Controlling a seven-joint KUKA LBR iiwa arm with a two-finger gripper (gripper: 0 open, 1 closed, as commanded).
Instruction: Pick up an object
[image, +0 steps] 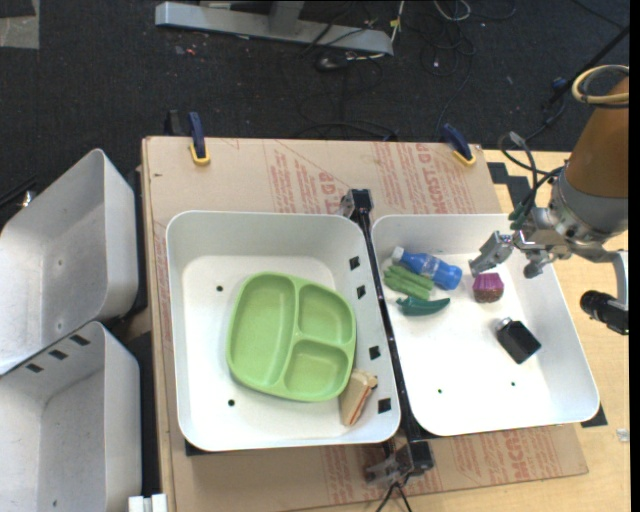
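**benchwatcher:** So the arm (590, 170) comes in from 3 o'clock, and the pincer (510, 252) hangs over the right bin (560, 400), up near its 1 o'clock corner. Fingers look spread, nothing between them, so it's released.

**gripfan:** What's it going for?

**benchwatcher:** My guess is the small purple thing (487, 287), just below the pincer towards 7 o'clock. It sits apart from its neighbours, so it's probably the easy grab. The blue bottle (430, 265), a green strip (409, 283) and a dark green pepper-like thing (424, 306) are bunched together at the bin's 10 o'clock, harder to single out.

**gripfan:** And the black block?

**benchwatcher:** The black block (518, 340) lies alone around 4 o'clock from the purple thing. The left bin (190, 300) has a green divided plate (292, 337) with a tan wedge (356, 399) touching its 5 o'clock edge. Nothing's lifted yet.
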